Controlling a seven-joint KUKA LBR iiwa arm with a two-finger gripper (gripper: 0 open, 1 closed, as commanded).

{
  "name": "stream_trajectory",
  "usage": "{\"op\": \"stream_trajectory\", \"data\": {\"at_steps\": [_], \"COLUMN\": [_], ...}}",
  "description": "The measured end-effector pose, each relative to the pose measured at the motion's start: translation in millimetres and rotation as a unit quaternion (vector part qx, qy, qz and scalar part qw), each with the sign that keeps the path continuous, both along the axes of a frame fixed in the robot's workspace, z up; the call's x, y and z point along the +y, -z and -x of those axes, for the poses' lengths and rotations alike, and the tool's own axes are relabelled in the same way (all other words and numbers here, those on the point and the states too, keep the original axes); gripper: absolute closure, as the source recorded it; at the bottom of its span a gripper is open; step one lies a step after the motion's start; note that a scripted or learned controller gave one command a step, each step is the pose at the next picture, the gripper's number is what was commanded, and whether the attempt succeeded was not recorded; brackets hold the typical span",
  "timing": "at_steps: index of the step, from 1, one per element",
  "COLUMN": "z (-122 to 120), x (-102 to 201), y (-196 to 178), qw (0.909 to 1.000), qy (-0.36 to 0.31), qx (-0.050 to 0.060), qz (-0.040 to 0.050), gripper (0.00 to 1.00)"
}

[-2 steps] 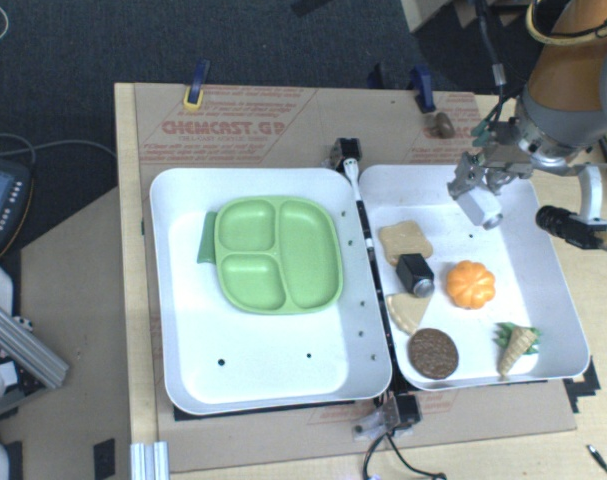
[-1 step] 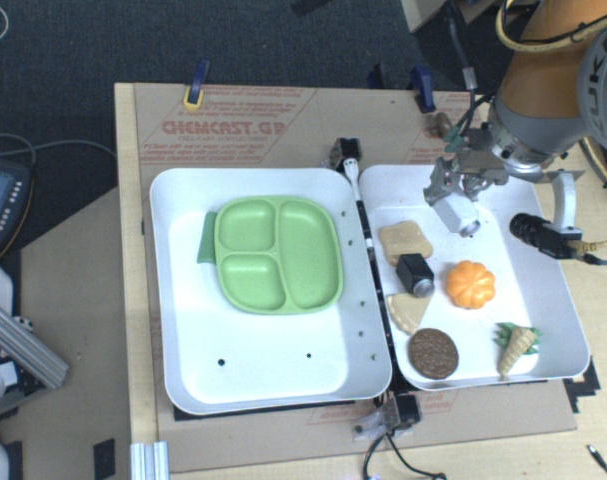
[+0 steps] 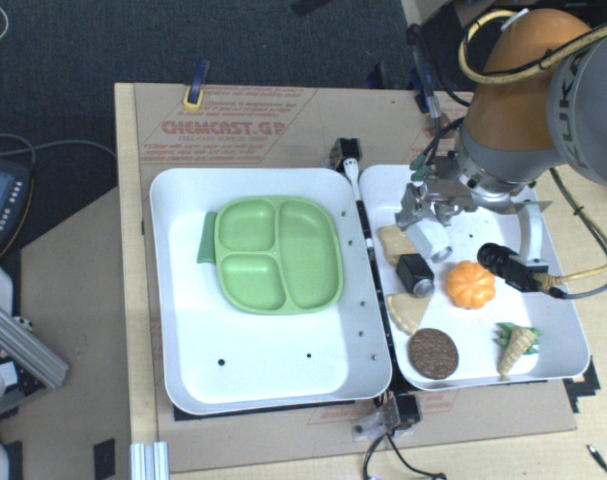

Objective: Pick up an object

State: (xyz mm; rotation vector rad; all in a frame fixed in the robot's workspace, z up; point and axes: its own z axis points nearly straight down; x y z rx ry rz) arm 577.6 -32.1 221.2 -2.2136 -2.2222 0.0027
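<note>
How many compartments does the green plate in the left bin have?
3. The green plate has one at upper left, one at lower left, and one long compartment along its right side.

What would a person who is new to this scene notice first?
Probably the green divided plate, lying alone in the left bin. Next, the orange band of the arm, above the gripper over the right bin. There a small orange pumpkin glows among a brown round cookie and a black block.
</note>
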Motion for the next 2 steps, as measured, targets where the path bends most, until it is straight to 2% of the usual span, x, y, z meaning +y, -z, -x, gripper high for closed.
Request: {"op": "stream_trajectory", "data": {"at_steps": [1,2], "z": [-2.5,-1.1], "x": [34.0,15.8], "y": [-3.2,3.4], "qw": [1.0,1.0], "qy": [0.0,0.003], "qx": [-0.003,-0.001], "qz": [0.0007,0.0013], "gripper": [1.0,1.0]}}
